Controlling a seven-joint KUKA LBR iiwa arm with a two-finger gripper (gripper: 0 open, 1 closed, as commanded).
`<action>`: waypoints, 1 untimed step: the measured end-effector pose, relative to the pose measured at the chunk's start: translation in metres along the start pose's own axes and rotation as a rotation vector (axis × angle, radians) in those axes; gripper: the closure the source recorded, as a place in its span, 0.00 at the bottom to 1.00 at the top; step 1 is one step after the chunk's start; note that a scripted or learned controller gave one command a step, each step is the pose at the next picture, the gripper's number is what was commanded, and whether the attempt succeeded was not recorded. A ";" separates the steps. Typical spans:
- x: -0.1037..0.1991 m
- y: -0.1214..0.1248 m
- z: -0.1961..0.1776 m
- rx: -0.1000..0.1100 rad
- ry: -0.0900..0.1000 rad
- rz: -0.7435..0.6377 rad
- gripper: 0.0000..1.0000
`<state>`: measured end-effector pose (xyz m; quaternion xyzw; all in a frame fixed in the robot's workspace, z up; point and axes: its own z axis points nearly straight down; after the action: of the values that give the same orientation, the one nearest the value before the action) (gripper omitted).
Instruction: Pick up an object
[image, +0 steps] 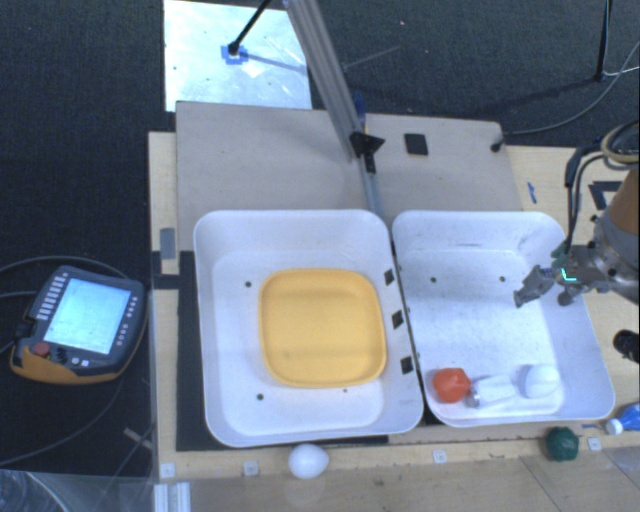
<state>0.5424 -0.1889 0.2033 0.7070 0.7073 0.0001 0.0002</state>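
Objects (495, 386) apart from pincer (540, 285)

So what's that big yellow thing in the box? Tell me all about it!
The yellow plate is a square, shallow dish with rounded corners and a raised rim, and looks like smooth plastic. It lies flat, right side up, in the middle of the left bin. Nothing lies on it.

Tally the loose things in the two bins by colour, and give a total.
Yellow: 1, the square plate in the left bin
Orange-red: 1, the ball in the right bin
White: 2, the tube-like piece and the round piece
Total: 4
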 end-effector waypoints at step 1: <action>0.000 0.000 0.000 0.000 0.000 0.000 0.00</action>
<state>0.5424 -0.1889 0.2033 0.7070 0.7073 0.0001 0.0002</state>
